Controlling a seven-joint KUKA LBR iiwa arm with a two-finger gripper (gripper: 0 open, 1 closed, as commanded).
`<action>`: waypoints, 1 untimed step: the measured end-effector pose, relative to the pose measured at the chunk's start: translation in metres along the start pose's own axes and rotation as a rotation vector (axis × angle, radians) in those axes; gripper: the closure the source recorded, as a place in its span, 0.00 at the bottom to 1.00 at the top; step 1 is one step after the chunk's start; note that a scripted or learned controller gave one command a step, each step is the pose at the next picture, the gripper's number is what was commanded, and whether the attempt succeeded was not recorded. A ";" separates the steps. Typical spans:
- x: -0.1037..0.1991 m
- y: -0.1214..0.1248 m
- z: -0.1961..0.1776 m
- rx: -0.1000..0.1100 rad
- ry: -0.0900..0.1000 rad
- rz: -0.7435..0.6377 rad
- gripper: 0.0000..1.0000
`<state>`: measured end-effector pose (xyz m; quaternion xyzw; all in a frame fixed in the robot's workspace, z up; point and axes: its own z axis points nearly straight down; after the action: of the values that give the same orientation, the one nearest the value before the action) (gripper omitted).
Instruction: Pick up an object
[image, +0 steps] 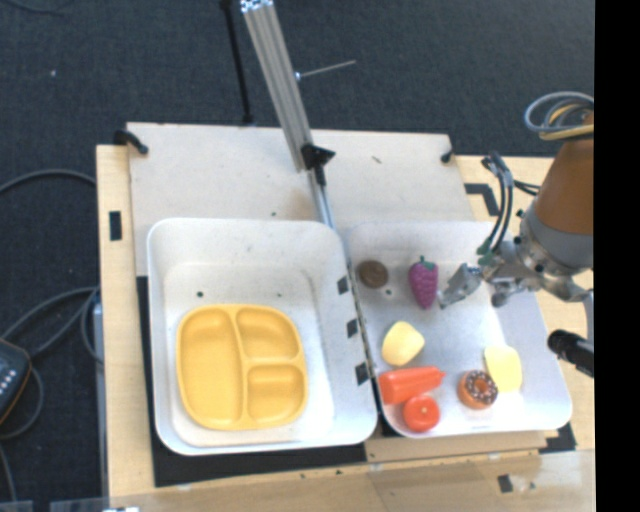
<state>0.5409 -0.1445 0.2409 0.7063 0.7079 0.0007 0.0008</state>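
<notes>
My gripper hangs over the right bin, just right of a purple berry-like toy, with nothing visibly held. A small brown round piece lies left of the purple toy. Nearer the front sit a pale yellow lump, an orange carrot, a red tomato, a frosted donut and a yellow block. The grey wrist and orange band rise to the right.
The left bin holds a yellow divided tray toward its front. A slanted metal pole stands behind the bins, its base at their dividing edge. Cables run along the arm at the right.
</notes>
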 end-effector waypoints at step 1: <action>0.000 0.000 0.000 0.000 0.000 0.001 0.00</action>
<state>0.5409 -0.1446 0.2409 0.7066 0.7076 0.0008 0.0009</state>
